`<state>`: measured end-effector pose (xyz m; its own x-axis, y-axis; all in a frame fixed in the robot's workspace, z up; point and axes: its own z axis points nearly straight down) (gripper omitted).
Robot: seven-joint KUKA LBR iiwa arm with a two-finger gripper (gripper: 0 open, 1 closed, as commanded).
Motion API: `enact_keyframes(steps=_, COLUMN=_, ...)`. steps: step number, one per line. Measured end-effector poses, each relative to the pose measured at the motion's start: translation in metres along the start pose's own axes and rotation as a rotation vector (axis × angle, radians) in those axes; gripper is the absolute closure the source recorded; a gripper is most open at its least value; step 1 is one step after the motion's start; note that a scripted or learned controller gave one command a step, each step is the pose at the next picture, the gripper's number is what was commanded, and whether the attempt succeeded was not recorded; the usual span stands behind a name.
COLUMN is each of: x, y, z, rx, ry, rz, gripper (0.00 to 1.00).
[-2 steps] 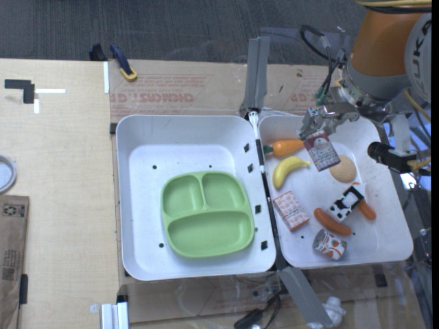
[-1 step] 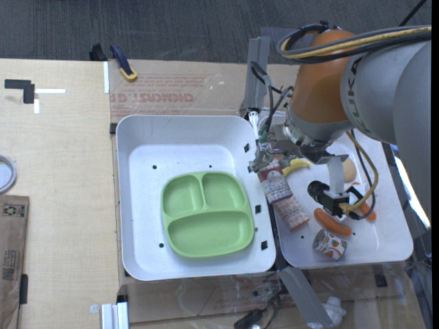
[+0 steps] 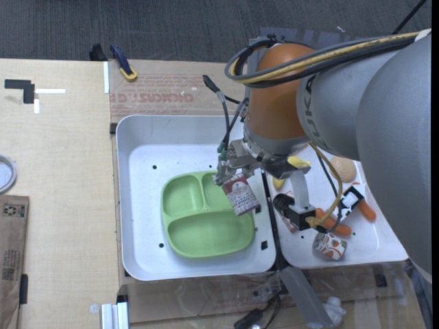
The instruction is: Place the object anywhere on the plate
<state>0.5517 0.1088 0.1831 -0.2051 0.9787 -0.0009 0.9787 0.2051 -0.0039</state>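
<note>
My hand point(image 3: 230, 173) is clamped on a small red-and-white packet point(image 3: 241, 196), which hangs from my fingers over the right rim of the green plate point(image 3: 203, 218). Judged: packet held high and near the plate's edge so a release drops it on the plate; a slight shift further over the plate would be safer. Wrist points straight down; the orange band sits above it, and my arm reaches in from right of the plate. The plate lies in the left white bin point(image 3: 137, 184). Right of the plate, the second bin point(image 3: 384, 242) holds assorted small items. Both bins rest on the worktop.
</note>
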Motion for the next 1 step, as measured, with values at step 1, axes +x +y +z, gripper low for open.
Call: enact_keyframes(steps=1, x=-0.0006, y=0.0001, z=-0.0001, rx=-0.001, ry=0.0, rz=0.002, gripper=0.0)
